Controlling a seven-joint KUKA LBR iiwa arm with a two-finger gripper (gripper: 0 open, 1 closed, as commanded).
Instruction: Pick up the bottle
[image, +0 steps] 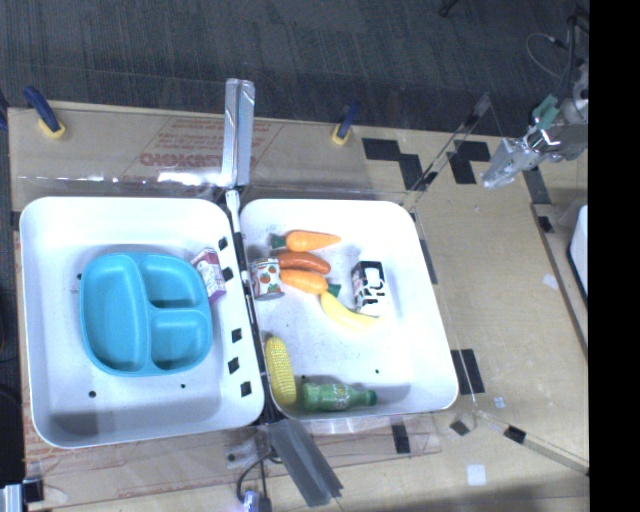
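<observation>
Green bottle (336, 396) lies beside corn (280, 369), touched by nothing.

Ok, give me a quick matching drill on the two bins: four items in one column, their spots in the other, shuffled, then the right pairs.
Items:
1. green bottle
2. blue divided tray
3. corn cob
4. banana

Places:
A. in the left bin
B. lying along the right bin's near edge
C. middle of the right bin, beside the black-and-white carton
D. against the right bin's left wall, near corner

Pairs: 1-B, 2-A, 3-D, 4-C
</observation>
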